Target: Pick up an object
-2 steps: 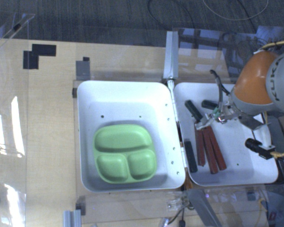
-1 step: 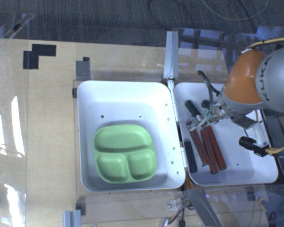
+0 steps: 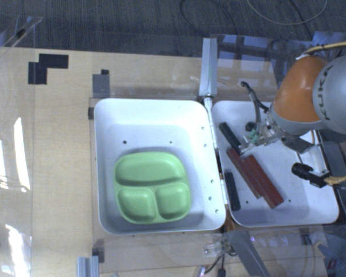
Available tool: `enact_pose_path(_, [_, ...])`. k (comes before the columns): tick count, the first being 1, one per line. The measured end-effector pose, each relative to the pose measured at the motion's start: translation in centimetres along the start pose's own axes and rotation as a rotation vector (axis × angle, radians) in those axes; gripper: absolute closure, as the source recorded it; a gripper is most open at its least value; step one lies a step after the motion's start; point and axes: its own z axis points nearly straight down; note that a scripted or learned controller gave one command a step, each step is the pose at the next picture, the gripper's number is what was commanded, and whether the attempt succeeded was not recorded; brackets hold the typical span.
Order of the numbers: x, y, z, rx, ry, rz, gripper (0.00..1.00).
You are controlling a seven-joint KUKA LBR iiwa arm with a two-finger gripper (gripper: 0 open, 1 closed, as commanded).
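Wooden bench (image 3: 57,172), left bin (image 3: 150,117) holding green tray (image 3: 151,186), right bin (image 3: 311,209) holding brown block (image 3: 256,178)

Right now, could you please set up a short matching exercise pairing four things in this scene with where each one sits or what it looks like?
Things:
1. green divided plate
2. dark red flat bar
3. arm's orange band
4. black L-shaped mark

Descriptions:
A. on the wooden bench, toward the far left of the view
B. lying at a slant in the right bin
C. above the wrist, over the right bin's far right part
D. in the near part of the left bin

Pairs: 1-D, 2-B, 3-C, 4-A
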Motion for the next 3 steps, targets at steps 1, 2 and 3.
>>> enact_pose_path(1, [0.0,0.0,0.0,0.001,0.000,0.000,0.00])
enact_pose_path(2, [-0.1,-2.8,2.0,0.022,0.009,-0.046,0.00])
enact_pose_path(3, [-0.2,-2.4,0.8,0.013,0.004,-0.047,1.00])
